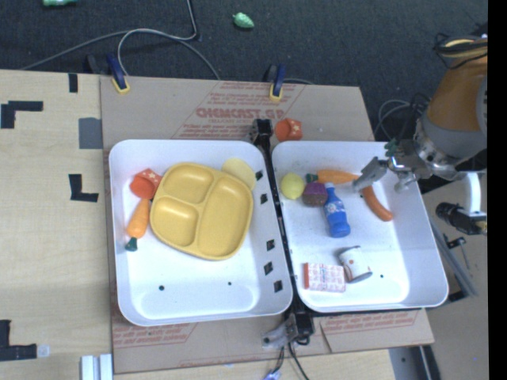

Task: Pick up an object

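Grey and orange, the arm reaches in over the right bin [412,236] from its right edge, its gripper [379,174] hanging with jaws apart and nothing between them, just above an orange sausage-shaped toy [379,203] near the bin's far right corner. A blue bottle [336,212] lies mid-bin beside a purple ball [314,194] and a yellow one [292,185]. A yellow divided plate [200,210] occupies the left bin [190,299].
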Controlling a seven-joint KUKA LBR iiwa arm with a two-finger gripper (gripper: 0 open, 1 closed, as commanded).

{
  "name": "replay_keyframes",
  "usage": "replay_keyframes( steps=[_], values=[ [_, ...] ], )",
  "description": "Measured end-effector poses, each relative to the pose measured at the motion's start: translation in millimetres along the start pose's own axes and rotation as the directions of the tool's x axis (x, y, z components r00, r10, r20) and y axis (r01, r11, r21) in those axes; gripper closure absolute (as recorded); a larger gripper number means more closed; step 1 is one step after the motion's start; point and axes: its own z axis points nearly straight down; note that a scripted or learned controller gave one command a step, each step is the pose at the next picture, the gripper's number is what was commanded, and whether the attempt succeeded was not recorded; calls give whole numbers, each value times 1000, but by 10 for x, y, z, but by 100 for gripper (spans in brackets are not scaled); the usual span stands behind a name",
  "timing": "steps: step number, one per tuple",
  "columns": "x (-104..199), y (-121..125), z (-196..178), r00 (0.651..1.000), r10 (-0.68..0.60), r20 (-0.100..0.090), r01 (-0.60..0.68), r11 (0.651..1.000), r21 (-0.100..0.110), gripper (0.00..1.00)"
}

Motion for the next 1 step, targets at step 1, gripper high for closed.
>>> replay_keyframes(
  steps=[1],
  values=[
    [580,353,899,1000,0,0,0,1000,-1,0]
  ],
)
